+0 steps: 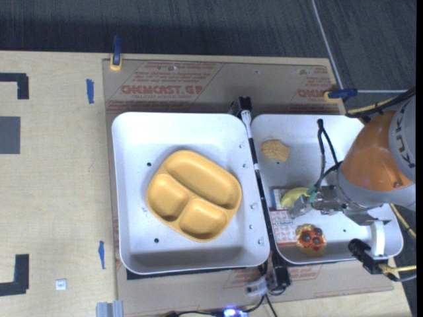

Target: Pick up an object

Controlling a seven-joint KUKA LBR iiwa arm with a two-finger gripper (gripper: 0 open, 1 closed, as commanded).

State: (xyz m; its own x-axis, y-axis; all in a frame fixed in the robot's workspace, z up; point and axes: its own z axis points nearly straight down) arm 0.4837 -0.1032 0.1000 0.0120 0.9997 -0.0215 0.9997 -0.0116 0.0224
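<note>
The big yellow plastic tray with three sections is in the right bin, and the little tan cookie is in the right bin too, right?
Not quite. The camera view shows the big yellow three-section plastic tray sitting in the left white bin. The little tan cookie is in the right white bin, as you said.

Grey arm (396,177) with a broad orange band just above the wrist, black cable looping up behind it, and a metallic grey gripper (301,207) at its tip.
</note>
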